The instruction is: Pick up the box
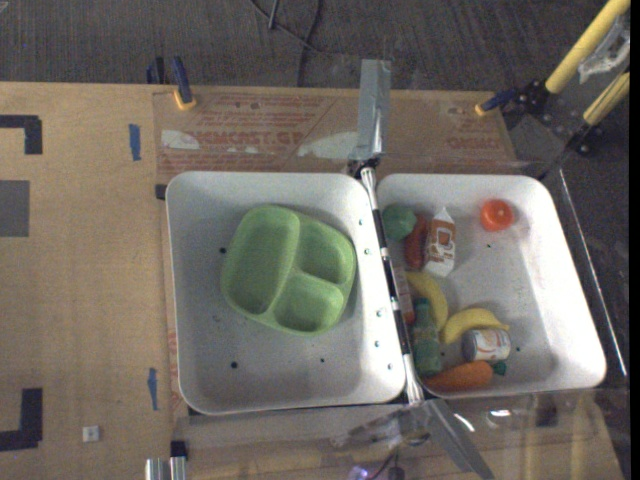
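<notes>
Pincer width, wide or narrow, cannot be told.

Two shallow white bins sit side by side on a tan wooden counter (80, 298) marked with strips of blue and black tape. A sheet of brown cardboard (260, 133) with faded red lettering lies under the bins' far edge. A grey metal bracket (373, 108) stands at the seam between them. Beyond the counter is dark carpet (450, 18) with a black cable (285, 8) looping across it, and yellow poles (595, 33) slant in at the far right.

The left bin (200, 368) is smooth plastic with rounded corners and holds a pale green plate (290, 268), glossy, with three compartments.

The right bin (550, 298) holds the box (440, 240), a small white carton with orange print, lying in the bin's far left part. A red-brown piece (415, 244) lies just beside it, with a green lump (398, 221) nearby. An orange round piece (496, 214) lies apart to the right. Nearer the camera are two yellow bananas (474, 321), a small can (486, 345), a green bottle (426, 340) and an orange carrot (460, 375), crowded together.
</notes>
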Motion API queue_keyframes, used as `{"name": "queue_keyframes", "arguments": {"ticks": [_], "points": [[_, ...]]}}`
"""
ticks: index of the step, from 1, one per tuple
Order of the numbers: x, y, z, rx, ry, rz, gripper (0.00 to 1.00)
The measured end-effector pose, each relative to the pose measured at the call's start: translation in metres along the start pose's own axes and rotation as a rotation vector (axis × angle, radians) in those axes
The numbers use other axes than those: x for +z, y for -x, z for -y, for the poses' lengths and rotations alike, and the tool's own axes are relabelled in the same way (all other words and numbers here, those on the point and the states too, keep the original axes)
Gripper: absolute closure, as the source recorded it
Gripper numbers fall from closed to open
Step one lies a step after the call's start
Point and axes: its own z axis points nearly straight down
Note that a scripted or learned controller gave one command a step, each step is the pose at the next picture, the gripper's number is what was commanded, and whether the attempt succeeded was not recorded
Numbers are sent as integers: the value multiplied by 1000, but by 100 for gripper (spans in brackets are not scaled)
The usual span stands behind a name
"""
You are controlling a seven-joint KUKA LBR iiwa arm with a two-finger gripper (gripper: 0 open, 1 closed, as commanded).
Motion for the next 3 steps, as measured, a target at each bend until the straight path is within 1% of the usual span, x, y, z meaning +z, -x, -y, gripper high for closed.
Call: {"name": "queue_keyframes", "arguments": {"ticks": [1,2,3], "points": [[-11,-2,0,-4,5,1,100],[0,9,9,186,-6,1,100],[-11,7,9,181,-3,1,100]]}}
